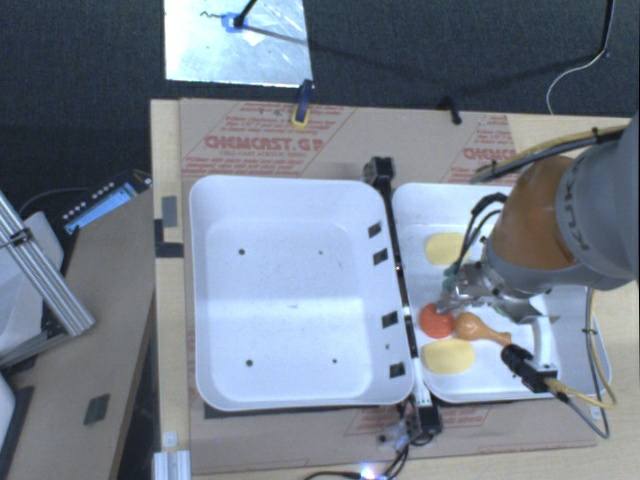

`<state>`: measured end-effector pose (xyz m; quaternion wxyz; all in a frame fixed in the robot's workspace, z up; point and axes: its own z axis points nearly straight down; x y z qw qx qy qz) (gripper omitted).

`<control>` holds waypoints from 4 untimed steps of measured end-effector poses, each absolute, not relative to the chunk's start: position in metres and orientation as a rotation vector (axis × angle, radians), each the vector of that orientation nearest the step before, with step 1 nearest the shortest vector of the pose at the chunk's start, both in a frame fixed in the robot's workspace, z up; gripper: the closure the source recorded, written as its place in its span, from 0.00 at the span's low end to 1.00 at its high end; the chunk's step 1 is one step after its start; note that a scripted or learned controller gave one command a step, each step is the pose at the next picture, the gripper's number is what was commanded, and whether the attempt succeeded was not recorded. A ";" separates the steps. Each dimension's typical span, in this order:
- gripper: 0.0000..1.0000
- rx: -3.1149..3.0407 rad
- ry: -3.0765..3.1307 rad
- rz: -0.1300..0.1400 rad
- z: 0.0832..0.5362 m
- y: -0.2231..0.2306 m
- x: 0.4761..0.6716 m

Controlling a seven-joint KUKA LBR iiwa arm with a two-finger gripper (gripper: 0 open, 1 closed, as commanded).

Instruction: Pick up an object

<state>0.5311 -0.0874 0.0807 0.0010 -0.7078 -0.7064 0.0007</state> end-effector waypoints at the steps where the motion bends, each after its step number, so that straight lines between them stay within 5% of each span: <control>1: 1.00 -2.218 -2.229 -0.003 0.085 -0.084 0.557; 2: 1.00 -2.226 -2.235 -0.018 0.297 -0.084 0.487; 3: 1.00 -2.223 -2.243 -0.024 0.481 -0.052 0.488; 4: 1.00 -2.219 -2.234 -0.010 0.524 -0.025 0.521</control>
